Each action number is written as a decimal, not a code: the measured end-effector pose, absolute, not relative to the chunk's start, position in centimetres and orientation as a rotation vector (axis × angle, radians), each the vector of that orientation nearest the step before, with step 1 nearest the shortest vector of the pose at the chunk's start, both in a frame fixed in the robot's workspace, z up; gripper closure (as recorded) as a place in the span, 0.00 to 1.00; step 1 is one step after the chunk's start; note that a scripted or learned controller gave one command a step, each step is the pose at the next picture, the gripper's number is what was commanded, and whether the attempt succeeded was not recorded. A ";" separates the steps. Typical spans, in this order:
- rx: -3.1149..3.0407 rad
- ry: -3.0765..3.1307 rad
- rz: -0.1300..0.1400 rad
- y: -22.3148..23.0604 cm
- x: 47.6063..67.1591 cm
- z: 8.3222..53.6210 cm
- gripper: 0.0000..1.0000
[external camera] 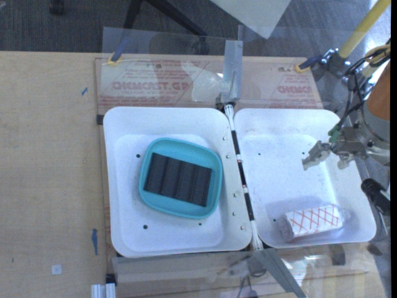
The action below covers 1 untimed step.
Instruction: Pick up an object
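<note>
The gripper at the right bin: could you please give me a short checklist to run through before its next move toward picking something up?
1. Target present: a cylindrical roll wrapped in white with a red lattice pattern lies on its side near the front wall of the right white bin. Ok.
2. Gripper over the same bin as the roll: ok.
3. Gripper lined up over the roll: not ok; it sits toward the bin's back half, apart from the roll.
4. Finger state: cannot tell.
5. Room around the roll: its front side lies close to the bin wall; not ok for a finger there.
6. Other candidate: a teal rounded-square tray holding a dark ribbed block sits in the left white bin. Ok.
</note>
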<state>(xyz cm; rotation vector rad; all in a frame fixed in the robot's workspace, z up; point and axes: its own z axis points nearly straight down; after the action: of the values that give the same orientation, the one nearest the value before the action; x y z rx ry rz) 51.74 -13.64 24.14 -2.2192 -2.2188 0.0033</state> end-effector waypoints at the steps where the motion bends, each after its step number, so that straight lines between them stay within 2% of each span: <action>1: -2.349 -2.082 0.002 -14.7 47.9 19.9 0.00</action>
<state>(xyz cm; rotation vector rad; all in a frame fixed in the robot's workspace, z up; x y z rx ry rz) 47.88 -14.74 19.92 -2.3491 -2.0816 0.0025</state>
